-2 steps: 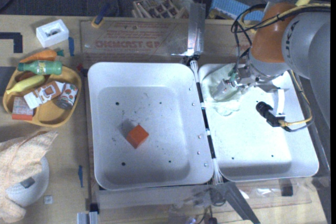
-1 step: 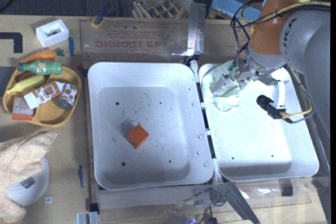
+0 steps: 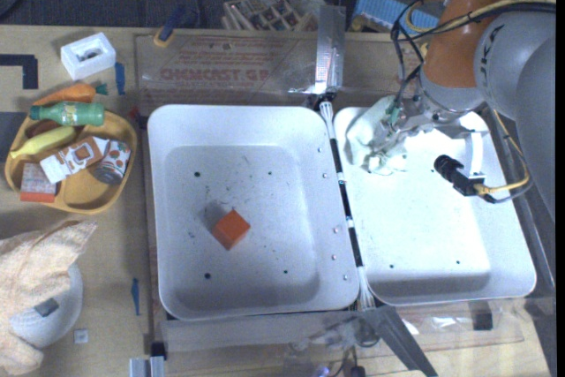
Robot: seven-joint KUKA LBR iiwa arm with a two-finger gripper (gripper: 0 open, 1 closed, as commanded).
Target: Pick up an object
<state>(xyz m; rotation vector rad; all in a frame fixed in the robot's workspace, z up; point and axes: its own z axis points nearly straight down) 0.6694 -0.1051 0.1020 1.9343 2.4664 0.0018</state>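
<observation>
An orange cube (image 3: 231, 229) lies in the left bin (image 3: 177, 137), a little left of its middle. My gripper (image 3: 381, 151) is down in the back left corner of the right bin (image 3: 441, 269), under the grey arm with its orange band (image 3: 459, 31). It is far from the cube, across the wall between the bins. Pale, washed-out shapes around the gripper blur its outline, and I cannot tell if anything sits under it.
A yellow bowl (image 3: 88, 194) of toy food with a green bottle (image 3: 72, 113) stands left of the bins. A cloth (image 3: 40, 265) lies at the front left, and a white box (image 3: 88, 55) at the back left. A black plug on a yellow cable (image 3: 459, 174) hangs over the right bin.
</observation>
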